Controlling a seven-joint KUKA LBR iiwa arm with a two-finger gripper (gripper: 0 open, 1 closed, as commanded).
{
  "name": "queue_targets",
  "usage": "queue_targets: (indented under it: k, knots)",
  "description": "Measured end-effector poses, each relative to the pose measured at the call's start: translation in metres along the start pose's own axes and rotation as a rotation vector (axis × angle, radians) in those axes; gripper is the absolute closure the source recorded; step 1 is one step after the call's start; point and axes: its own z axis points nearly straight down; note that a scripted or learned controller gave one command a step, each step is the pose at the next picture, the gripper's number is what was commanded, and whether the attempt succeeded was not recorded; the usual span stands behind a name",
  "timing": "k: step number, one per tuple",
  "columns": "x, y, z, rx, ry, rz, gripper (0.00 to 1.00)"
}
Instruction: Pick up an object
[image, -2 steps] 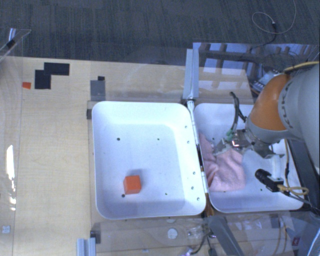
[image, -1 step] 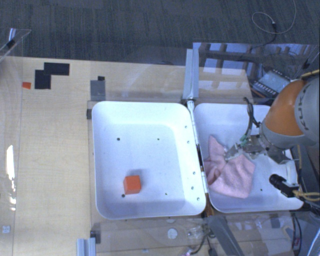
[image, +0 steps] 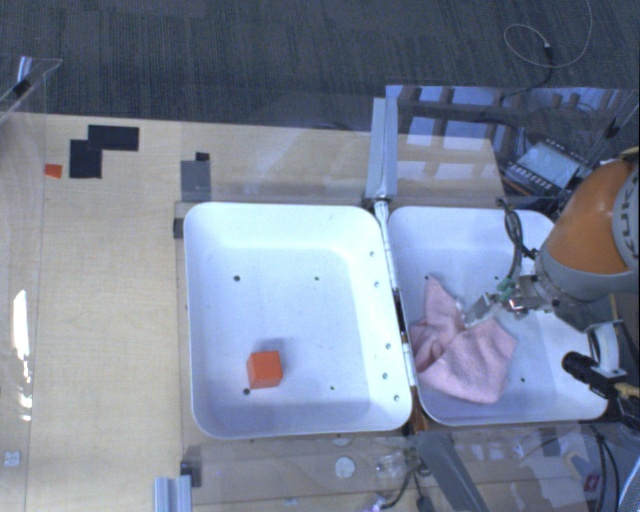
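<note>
A pink cloth (image: 458, 350) lies crumpled in the right bin (image: 470, 240), against its left wall. My gripper (image: 477, 309) reaches in from the right and its tip rests at the cloth's upper right edge. An orange block (image: 265, 369) sits in the left bin (image: 290, 240), toward its front left corner, far from the gripper.
The arm's orange band and grey wrist (image: 595, 250) hang over the right bin's right side. A metal divider post (image: 381, 150) stands behind the seam between the bins. Black markers (image: 100, 148) lie on the wooden bench at far left.
</note>
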Motion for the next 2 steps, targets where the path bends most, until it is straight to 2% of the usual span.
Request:
queue_targets:
  k: [1, 2]
  knots:
    - [0.044, 0.011, 0.015, -0.008, -0.002, -0.022, 0.00]
    - [0.054, 0.050, 0.016, -0.007, -0.001, -0.015, 0.00]
